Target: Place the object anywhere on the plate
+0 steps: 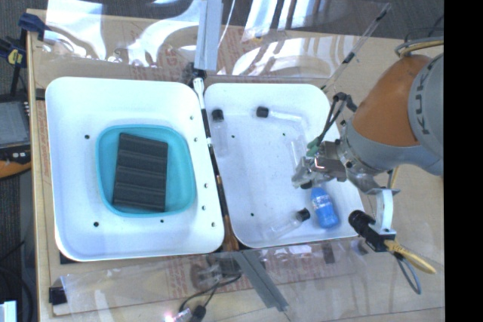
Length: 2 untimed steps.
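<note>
The grey arm (392,113), with its orange band, rises highest toward the camera as it reaches in over the counter's right edge, and its claw (315,166) hangs low over the right side of the right bin (256,177). The metal parts there blur together, so whether the claw is released or clenched cannot be told, and nothing can be seen held in it.

A dark grey ribbed block (140,172) lies flat on the teal plate (181,170), a little left of the plate's middle, with its long side running from the far edge toward the near edge. The plate sits in the middle of the left bin (68,162).

In the right bin, a small blue bottle (325,211) lies just on the near side of the claw, close to the bin's near right corner. Whether the claw touches it cannot be made out. Just left of it, along the near edge, lies a clear bottle (290,220) with a black cap. A clear tube (281,115) with a black cap lies by the far edge. A small black cap (217,115) sits in the far left corner; whether it belongs to something clear cannot be told.

The two bins stand side by side, their rims touching, on the pale counter (113,275). A clear panel (302,34) stands along the counter's far edge.
</note>
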Each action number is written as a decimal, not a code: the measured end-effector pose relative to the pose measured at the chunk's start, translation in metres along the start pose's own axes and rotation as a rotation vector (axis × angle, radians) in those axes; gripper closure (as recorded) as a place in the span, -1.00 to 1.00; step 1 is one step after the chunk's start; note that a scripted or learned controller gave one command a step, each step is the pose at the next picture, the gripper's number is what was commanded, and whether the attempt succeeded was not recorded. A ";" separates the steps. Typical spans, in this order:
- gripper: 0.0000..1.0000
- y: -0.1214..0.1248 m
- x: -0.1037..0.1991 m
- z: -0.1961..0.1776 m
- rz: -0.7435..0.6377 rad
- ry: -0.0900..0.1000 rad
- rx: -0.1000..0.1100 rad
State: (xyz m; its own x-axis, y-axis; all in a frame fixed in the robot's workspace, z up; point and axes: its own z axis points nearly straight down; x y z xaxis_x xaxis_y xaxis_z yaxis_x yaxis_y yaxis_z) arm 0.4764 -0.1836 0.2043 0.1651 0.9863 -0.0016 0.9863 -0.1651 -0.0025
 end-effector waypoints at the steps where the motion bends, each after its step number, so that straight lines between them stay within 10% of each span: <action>1: 1.00 0.071 0.063 0.004 0.162 0.002 0.003; 2: 1.00 0.047 0.130 0.000 0.021 0.003 0.005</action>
State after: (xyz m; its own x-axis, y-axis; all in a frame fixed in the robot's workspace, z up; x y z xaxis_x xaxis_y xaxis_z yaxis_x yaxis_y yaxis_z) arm 0.5440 -0.0634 0.2038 0.1857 0.9826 0.0012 0.9826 -0.1857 -0.0071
